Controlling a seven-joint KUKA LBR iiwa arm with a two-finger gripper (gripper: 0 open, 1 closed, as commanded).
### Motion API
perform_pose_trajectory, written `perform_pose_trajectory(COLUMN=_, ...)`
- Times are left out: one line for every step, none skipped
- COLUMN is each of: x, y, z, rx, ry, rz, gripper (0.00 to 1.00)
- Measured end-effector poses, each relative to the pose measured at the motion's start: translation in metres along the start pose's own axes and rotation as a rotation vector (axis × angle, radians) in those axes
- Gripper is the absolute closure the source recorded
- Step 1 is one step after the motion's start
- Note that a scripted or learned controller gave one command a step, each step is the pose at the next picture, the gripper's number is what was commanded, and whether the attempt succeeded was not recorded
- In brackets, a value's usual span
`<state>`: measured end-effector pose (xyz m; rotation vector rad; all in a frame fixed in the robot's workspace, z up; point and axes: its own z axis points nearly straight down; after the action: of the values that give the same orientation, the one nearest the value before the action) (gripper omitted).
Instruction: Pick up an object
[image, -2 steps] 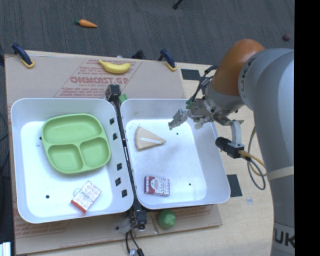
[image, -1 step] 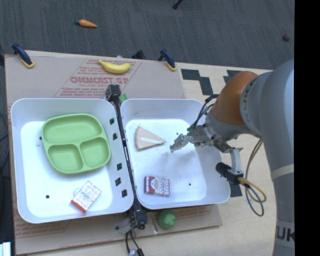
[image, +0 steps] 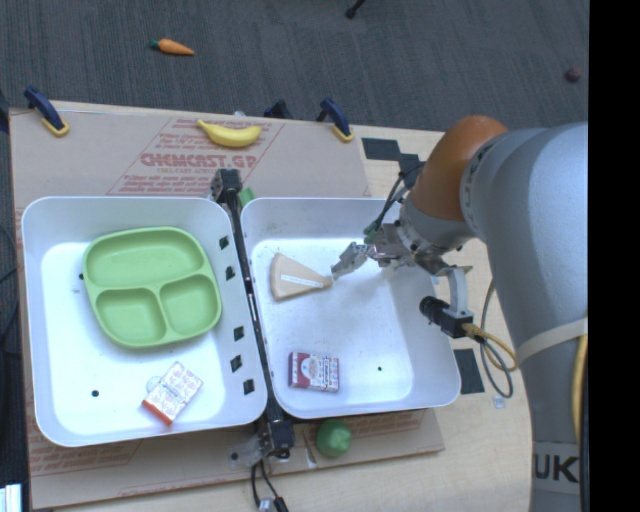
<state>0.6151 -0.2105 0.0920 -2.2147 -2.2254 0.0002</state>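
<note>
Left bin carries a green divided plate and a small orange-and-white box near its front. Over in the right bin, a red carton sits low, a pale cheese wedge lies up top, and the gripper hovers right at the wedge's tip — how wide it stands, I cannot tell.

Banana on cardboard behind bins; carrot on floor; green ball at bench front w/ blue clamps.
</note>
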Motion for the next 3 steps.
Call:
perform_pose_trajectory(x=0.000, y=0.042, z=-0.057, rx=-0.002, ry=-0.001, rz=0.000, gripper=0.00)
perform_pose_trajectory(x=0.031, y=0.011, z=-0.079, rx=0.000, ry=-0.001, rz=-0.002, gripper=0.00)
perform_pose_trajectory(x=0.000, y=-0.024, z=-0.066, rx=0.002, ry=-0.001, rz=0.000, gripper=0.00)
